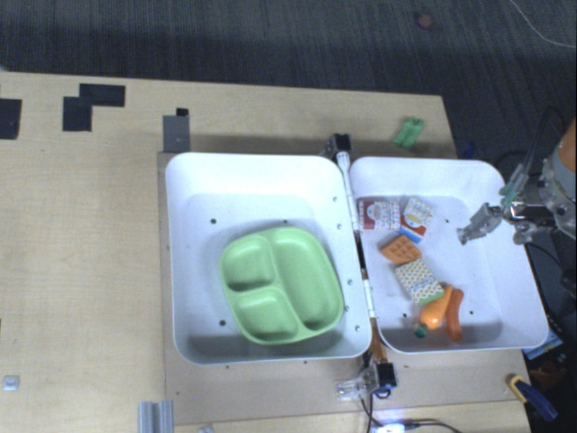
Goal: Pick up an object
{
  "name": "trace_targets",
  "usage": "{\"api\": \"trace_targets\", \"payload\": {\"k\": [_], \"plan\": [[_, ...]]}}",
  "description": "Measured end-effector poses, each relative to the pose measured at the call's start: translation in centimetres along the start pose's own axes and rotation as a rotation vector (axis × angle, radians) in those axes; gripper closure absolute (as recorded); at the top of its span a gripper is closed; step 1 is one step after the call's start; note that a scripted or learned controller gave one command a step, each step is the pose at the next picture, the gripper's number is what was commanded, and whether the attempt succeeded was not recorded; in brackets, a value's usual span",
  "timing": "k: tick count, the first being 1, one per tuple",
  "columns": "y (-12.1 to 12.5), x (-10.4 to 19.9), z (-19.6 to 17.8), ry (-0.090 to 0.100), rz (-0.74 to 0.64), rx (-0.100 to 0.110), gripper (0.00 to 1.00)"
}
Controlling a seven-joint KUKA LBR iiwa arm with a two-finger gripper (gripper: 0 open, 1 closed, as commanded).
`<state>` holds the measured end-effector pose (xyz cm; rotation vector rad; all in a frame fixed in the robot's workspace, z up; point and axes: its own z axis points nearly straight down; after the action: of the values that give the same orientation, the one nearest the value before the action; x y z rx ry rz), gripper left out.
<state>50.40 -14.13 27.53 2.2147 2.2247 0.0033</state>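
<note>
Camera view: the claw [494, 224] hangs over the right edge of the right white bin [514, 327], fingers spread and gripping nothing. Risk: the targets crowd the bin's left half, so a descent could catch two or slip. That bin holds a red-white packet [380, 213], an orange waffle block [400, 248] and an orange plastic carrot [438, 312]. The left white bin [194, 242] holds a green divided plastic plate [281, 284].

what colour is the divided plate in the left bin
Pale green, plain with no pattern. The divided plate shows best in the camera view, lying in the left bin.
</note>
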Motion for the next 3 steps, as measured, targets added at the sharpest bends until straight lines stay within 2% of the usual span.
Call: {"api": "trace_targets", "payload": {"k": [1, 2, 3], "plan": [[1.9, -2.8, 10.4, 0.000, 0.003, 0.002, 0.00], [9.9, 0.2, 18.9, 0.000, 0.000, -0.003, 0.00], [10.0, 0.2, 17.8, 0.000, -0.002, -0.009, 1.00]]}}
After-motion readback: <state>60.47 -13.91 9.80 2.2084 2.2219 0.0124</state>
